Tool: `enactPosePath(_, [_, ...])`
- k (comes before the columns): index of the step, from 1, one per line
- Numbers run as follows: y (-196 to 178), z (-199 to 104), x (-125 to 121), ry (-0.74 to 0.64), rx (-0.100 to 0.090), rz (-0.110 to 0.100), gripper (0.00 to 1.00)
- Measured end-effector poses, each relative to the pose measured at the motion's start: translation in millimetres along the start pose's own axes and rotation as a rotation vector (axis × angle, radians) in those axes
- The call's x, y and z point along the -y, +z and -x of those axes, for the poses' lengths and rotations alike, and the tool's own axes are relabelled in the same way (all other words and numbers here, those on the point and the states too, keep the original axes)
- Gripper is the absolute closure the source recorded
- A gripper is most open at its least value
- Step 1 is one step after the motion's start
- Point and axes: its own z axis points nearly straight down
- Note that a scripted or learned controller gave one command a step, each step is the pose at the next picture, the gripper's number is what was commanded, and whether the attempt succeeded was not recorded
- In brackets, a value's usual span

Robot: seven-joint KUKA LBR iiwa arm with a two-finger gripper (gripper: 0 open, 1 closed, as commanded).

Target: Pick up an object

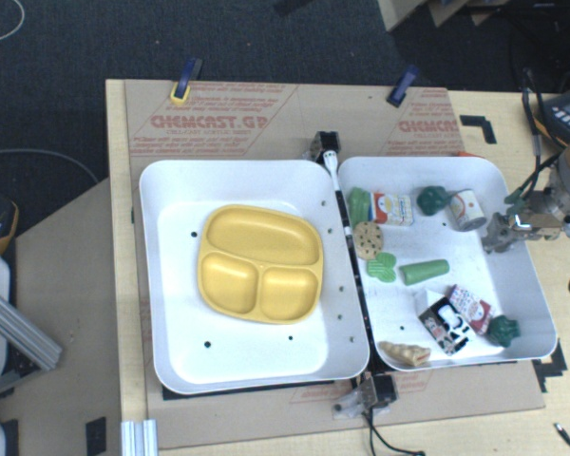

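My gripper [502, 234] is hanging over the right edge of the right bin [527, 283], low and near the rim. Honestly can't tell what state it's in from this angle, it's kind of a grey blur. Closest stuff: a small white can [466, 209] and a dark green piece [432, 199] toward the bin's far edge. A green cylinder [425, 272] lies mid-bin, a cookie [367, 240] sits by the left edge, and a black-and-white packet [446, 323] is near the front. The left bin [171, 350] carries a yellow divided plate [261, 262].
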Motion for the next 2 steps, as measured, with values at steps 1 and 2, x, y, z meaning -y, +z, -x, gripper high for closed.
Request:
enactPosePath(1, [4, -51, -38, -0.006, -0.003, 0.0, 1.0])
enactPosePath(2, [-5, -103, -68, -0.005, -0.002, 0.0, 1.0])
